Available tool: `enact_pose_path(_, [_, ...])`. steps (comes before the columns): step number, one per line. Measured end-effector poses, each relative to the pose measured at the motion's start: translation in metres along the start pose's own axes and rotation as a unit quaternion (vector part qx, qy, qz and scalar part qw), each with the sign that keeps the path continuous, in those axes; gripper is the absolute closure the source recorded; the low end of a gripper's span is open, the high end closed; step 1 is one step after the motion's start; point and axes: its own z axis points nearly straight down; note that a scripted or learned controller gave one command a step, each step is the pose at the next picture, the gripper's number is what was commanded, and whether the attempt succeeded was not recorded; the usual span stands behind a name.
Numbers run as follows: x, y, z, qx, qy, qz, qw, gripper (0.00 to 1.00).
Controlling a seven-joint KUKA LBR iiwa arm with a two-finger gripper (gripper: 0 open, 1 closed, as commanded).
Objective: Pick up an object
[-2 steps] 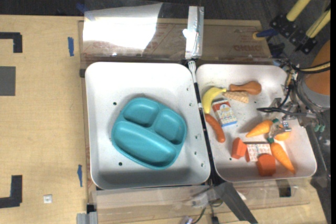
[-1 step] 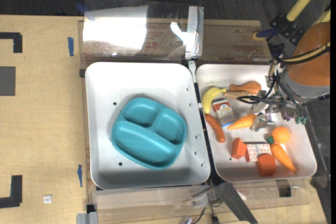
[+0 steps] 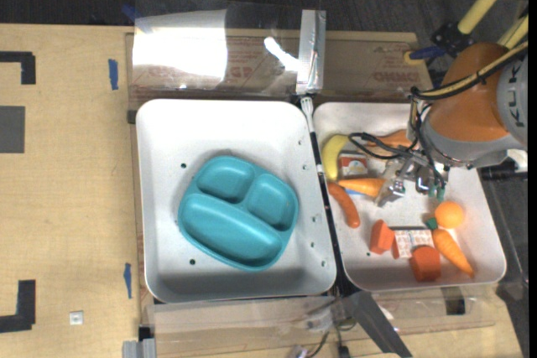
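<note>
An orange block (image 3: pixel 426 262) lies at the right bin's (image 3: pixel 491 268) front, well below the gripper (image 3: pixel 409 182), whose grip I cannot tell.

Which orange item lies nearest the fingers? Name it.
The long orange piece lying level just left of the gripper, its right end beside the fingers. The round orange, the carrot and the orange block lie farther, toward the right bin's near corner.
</note>
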Motion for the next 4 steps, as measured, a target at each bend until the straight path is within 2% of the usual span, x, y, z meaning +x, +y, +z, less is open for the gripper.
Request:
enact_pose_path(1, [0.001,0.001,0.002,0.0,0.002,-0.001,1.0,0.0])
enact_pose_path(2, [-0.002,0.035,0.01,0.0,-0.002,-0.03,0.9995,0.0])
enact_pose_path(3, [-0.005,0.037,-0.004,-0.001,-0.008,-0.031,0.9995,1.0])
enact_pose_path(4, [0.021,0.082,-0.103,-0.002,-0.002,-0.132,0.9912,1.0])
